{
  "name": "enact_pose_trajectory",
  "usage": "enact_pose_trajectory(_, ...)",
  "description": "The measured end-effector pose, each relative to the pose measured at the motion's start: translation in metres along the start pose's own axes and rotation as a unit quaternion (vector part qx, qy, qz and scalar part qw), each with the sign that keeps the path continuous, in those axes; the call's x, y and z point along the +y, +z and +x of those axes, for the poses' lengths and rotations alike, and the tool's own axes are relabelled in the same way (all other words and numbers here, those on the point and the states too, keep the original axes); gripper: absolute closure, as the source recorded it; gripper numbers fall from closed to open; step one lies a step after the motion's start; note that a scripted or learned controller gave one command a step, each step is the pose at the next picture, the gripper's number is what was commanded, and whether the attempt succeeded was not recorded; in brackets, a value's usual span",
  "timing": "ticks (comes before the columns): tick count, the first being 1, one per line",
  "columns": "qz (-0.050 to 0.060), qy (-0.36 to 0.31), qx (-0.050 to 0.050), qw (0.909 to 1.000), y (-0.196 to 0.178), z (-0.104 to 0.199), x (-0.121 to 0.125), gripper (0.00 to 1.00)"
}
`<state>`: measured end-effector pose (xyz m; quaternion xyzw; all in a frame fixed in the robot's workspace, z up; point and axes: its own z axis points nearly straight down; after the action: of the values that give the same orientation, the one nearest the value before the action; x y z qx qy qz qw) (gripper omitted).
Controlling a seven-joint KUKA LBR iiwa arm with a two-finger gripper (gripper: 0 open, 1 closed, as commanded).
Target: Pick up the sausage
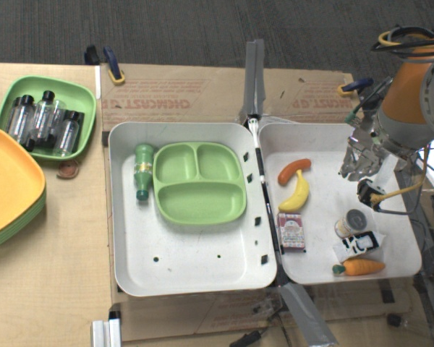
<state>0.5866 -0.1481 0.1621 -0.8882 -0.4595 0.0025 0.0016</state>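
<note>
We see the sausage (294, 169) lying in the right bin (325, 266), just above the banana (296, 192) and touching its top, while the gripper (359, 166) hangs well off to its right near the bin's far side, grasping nothing.

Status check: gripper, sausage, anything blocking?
Gripper above right bin's far right side, holding nothing. Sausage at bin's upper left, touching banana.

Dk grey carpet (202, 13) — wood bench (50, 280)
</note>
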Motion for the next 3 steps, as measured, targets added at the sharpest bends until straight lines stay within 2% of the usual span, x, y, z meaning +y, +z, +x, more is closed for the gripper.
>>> enact_pose_trajectory(3,0.004,-0.003,-0.004,1.0000,-0.023,-0.002,0.000,1.00)
